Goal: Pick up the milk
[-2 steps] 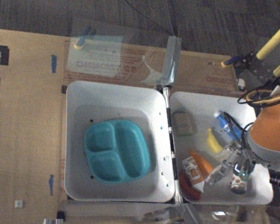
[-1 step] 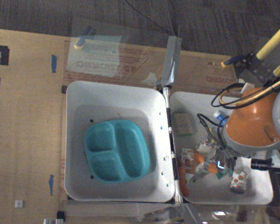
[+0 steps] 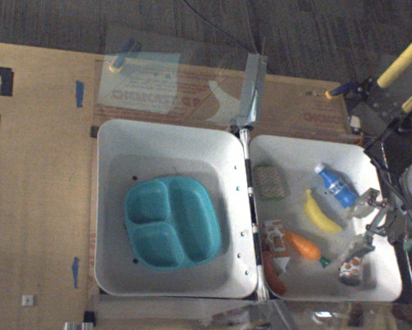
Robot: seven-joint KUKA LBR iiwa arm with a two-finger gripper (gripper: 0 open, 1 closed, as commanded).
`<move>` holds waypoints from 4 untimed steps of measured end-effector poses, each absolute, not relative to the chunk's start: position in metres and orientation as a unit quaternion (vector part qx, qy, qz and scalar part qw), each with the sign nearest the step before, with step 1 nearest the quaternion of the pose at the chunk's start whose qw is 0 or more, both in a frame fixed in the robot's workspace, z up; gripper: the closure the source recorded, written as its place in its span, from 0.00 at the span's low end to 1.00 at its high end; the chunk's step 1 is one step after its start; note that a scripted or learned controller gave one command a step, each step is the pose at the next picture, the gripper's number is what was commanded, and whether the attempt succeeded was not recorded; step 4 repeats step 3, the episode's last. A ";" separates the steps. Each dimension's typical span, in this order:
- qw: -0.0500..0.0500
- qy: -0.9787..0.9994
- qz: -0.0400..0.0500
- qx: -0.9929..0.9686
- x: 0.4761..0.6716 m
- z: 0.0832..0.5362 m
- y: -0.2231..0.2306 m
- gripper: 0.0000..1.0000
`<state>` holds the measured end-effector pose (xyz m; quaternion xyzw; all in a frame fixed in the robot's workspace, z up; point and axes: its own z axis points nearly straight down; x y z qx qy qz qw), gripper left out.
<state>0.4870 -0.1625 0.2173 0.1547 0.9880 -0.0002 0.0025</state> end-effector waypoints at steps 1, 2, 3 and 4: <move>0.003 0.996 0.000 0.086 0.481 0.253 -0.085 0.00; 0.001 0.996 0.001 -0.092 0.481 0.229 -0.018 0.00; 0.004 0.991 0.000 -0.131 0.585 0.186 -0.043 0.00; 0.004 0.991 0.000 -0.131 0.585 0.186 -0.043 0.00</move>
